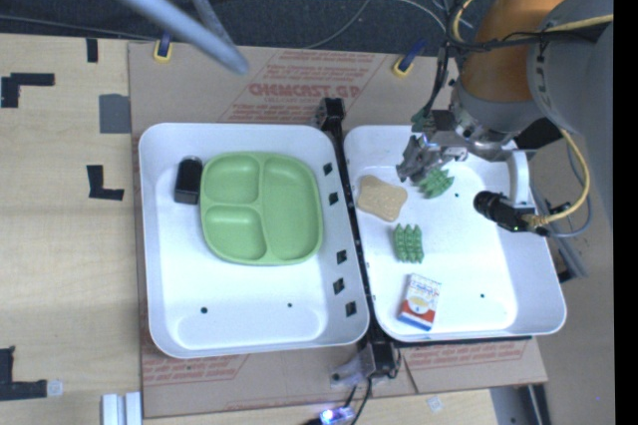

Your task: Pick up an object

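Nothing is lifted yet: we see the gripper (420,163) low in the right white bin (498,305), touching a small green ridged piece (436,182), jaws' spread impossible to tell.

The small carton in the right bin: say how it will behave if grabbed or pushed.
The small carton lies flat on the floor of the right bin, so it should slide, not roll or tip. It looks like thin printed card, probably light and easily crushed. Its low profile may make gripping awkward.
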